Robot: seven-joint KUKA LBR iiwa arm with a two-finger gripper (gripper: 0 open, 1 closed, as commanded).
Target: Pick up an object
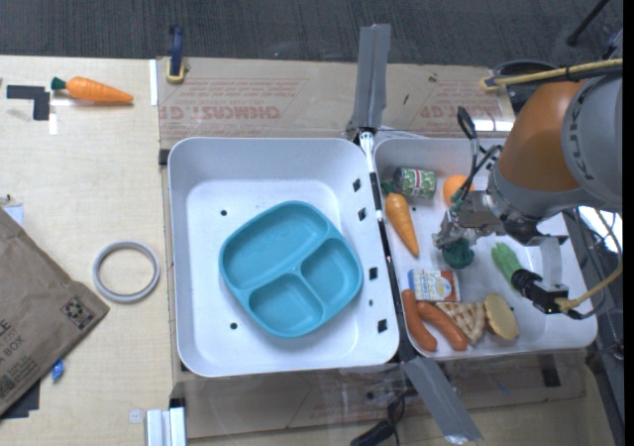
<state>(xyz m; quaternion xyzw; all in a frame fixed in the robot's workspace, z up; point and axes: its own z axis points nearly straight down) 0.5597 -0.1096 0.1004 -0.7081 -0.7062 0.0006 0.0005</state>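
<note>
My gripper (457, 236) hangs low in the right bin (580, 335), near its middle, with the grey and orange arm (540, 152) coming in from the right. Directly under it sits a small dark teal object (458, 256), partly covered by the gripper; whether they touch I cannot tell. Around it lie a toy carrot (401, 223), a green can (416, 181), an orange ball (455, 186), a green vegetable (507, 261), a small carton (431, 284), two sausages (433, 323), a waffle piece (467, 318) and a tan round piece (501, 320).
The left bin (198, 266) holds a blue divided plate (289, 268). Left of the bins, on the bench, lie a second carrot (94, 91), a grey tape ring (126, 270) and a brown cardboard box (35, 310). A black cable plug (535, 290) dangles beside the gripper.
</note>
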